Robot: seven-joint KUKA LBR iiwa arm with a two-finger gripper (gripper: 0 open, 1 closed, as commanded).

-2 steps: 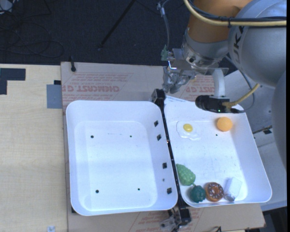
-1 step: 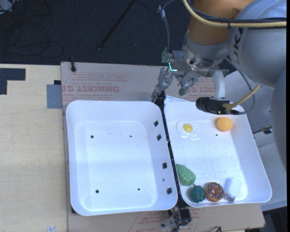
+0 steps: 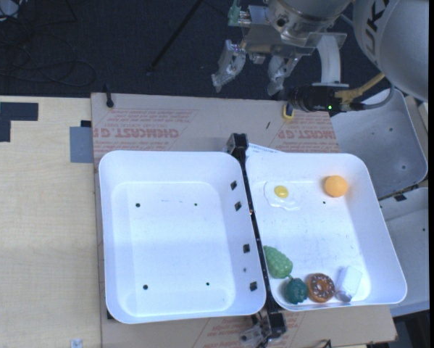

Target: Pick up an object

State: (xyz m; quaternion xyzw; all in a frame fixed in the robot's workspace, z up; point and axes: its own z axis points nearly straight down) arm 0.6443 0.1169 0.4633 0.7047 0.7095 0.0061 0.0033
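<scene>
Starting at the left, we see the pale wooden desk (image 3: 35, 216) with dark blue tape patches, then a cardboard sheet (image 3: 166, 125) printed in red under both bins. The left shallow white plastic bin (image 3: 115, 194) comes next, joined by a black clip strip to the right white bin (image 3: 380, 216), which holds everything we could pick: a leafy green toy vegetable (image 3: 277, 261), a dark teal round piece (image 3: 296, 290), a white fried egg toy with a yellow yolk (image 3: 282, 193), a brown sprinkled doughnut (image 3: 319, 287), a small orange ball (image 3: 335, 185) and a white soft block (image 3: 349, 281).

The gripper (image 3: 254, 69) hangs high above the far edge of the bins, its two fingers spread apart with nothing between them.

We judge the risks to be these: the doughnut, teal piece and white block lie touching near the bin's corner, so a descent there may nudge neighbours or hit the wall; the ball may roll; the flat egg offers little to pinch.

Behind the desk, the floor is dark with loose cables.
</scene>
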